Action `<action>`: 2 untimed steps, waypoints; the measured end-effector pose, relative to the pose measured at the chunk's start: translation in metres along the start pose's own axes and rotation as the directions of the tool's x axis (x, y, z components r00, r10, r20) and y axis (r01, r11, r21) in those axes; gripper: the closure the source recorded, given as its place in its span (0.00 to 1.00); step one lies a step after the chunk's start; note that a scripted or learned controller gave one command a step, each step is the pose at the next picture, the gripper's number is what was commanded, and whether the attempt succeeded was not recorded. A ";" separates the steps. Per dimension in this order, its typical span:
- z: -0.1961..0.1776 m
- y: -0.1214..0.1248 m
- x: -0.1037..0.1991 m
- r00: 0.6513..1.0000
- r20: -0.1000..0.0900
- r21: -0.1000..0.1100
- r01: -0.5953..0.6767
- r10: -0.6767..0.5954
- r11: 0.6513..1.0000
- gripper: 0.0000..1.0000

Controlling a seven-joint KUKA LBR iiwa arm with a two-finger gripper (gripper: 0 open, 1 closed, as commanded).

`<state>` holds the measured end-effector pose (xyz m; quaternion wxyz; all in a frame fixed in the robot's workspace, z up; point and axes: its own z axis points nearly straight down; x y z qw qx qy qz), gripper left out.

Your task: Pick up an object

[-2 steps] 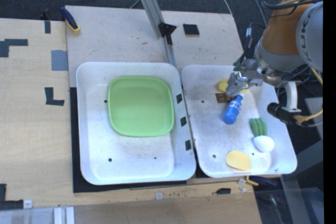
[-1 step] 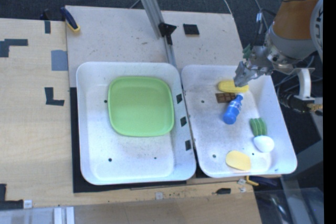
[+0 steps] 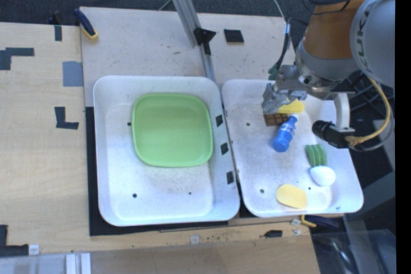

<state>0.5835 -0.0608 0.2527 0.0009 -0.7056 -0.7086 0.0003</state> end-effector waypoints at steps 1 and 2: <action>0.000 -0.001 0.048 1.000 0.000 -0.001 0.000 0.000 1.000 1.00; 0.000 -0.008 0.093 1.000 0.000 -0.001 0.000 0.000 1.000 1.00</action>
